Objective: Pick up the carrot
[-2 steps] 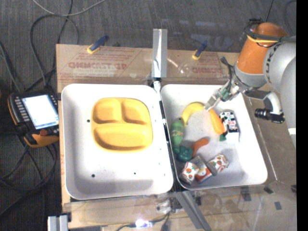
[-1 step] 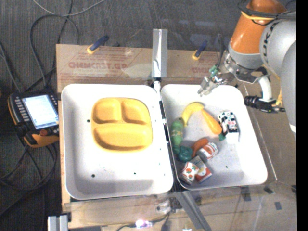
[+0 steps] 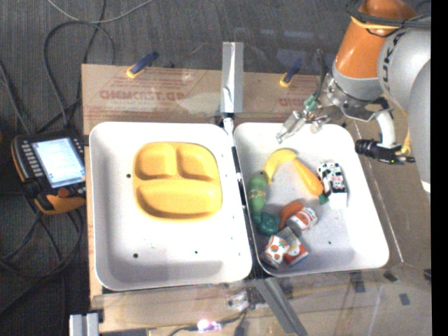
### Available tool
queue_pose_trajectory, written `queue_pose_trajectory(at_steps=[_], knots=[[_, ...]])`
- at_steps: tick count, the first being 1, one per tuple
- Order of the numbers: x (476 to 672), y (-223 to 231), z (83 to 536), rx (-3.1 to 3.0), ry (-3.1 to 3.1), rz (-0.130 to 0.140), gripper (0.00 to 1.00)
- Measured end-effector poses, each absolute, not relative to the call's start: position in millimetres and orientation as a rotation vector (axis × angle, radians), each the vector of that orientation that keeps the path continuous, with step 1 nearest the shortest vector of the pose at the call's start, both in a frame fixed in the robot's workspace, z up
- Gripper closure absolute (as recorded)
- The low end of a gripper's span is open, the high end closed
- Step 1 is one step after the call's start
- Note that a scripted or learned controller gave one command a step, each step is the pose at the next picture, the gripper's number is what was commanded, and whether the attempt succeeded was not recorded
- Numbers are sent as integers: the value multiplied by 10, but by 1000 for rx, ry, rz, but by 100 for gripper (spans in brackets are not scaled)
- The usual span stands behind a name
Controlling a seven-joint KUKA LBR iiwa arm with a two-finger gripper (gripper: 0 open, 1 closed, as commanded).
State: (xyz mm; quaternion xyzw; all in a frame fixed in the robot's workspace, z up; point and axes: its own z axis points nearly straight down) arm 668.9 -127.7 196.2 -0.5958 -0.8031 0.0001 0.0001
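- Item, carrot (image 3: 309,176): orange, tapered, green tuft at its lower right end; it lies aslant on the floor of the right bin (image 3: 364,247), in the upper middle of the pile.
- Neighbours: banana (image 3: 278,162) touching or just beside its upper end; black-and-white carton (image 3: 334,178) just beside its tuft end; a red can (image 3: 302,220) and a green toy vegetable (image 3: 257,190) below and to the left.
- Item, my gripper (image 3: 302,122): hangs over the far rim of the right bin, fingers spread apart, nothing between them.
- Relation: the carrot lies nearer the camera than my gripper, a little to the right in this view, apart from it, with the banana's upper end between.
- Risk, wrong object: a descent from here probably meets the banana first, since it sits closest under my fingers.
- Risk, crowding: the carton could block one finger from seating beside the carrot.
- Risk, slip: a grasp near the thin tuft end could let the smooth taper squirt out.
- Uncertainty: my height above the bin floor is hard to judge at this slant.
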Motion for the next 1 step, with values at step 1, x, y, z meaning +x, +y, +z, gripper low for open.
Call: queue_pose_trajectory(at_steps=[1], knots=[[6686,-1261,2265,-2187,-2256,3,0]])
